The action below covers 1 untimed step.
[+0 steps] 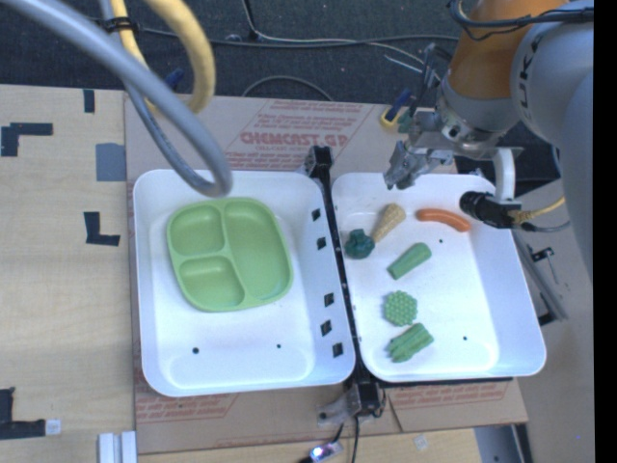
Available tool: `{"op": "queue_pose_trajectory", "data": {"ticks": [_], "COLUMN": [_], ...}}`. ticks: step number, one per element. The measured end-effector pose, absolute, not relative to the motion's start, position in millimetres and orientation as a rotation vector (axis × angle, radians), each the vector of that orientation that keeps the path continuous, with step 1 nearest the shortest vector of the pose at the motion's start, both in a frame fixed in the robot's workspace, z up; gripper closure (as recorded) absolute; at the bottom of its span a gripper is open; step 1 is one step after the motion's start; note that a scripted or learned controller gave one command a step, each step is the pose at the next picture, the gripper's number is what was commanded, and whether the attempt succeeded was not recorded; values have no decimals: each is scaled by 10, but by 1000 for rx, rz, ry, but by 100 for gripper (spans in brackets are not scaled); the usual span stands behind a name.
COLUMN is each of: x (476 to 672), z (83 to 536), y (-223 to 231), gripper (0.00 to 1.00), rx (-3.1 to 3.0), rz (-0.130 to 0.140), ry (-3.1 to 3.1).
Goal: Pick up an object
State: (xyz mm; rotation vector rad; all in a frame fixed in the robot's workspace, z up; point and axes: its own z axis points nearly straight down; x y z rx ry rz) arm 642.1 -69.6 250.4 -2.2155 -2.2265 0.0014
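Note:
The right bin [501,287] holds several small toy foods: a tan corn-like cone [388,223], a dark green broccoli piece [360,244], an orange sausage [442,219], a green pickle [409,259], a round green bumpy piece [400,308] and a green ridged piece [410,341]. My gripper [401,174] hangs over the bin's far edge, just above and behind the tan cone. Nothing shows between its fingers. The fingertips are dark and small against the bin rim.
The left bin [164,345] holds a green divided plate [229,254]. A grey hose [145,95] and a yellow hose [183,27] cross above the left bin's far corner. A black divider [333,268] separates the bins. Cardboard lies under both.

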Motion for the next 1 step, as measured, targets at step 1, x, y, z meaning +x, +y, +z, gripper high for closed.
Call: {"op": "queue_pose_trajectory", "data": {"ticks": [1], "x": [6399], "z": [2420], "y": [-237], "gripper": [100], "rx": [-2215], "rz": [2], "ry": [-2225]}}
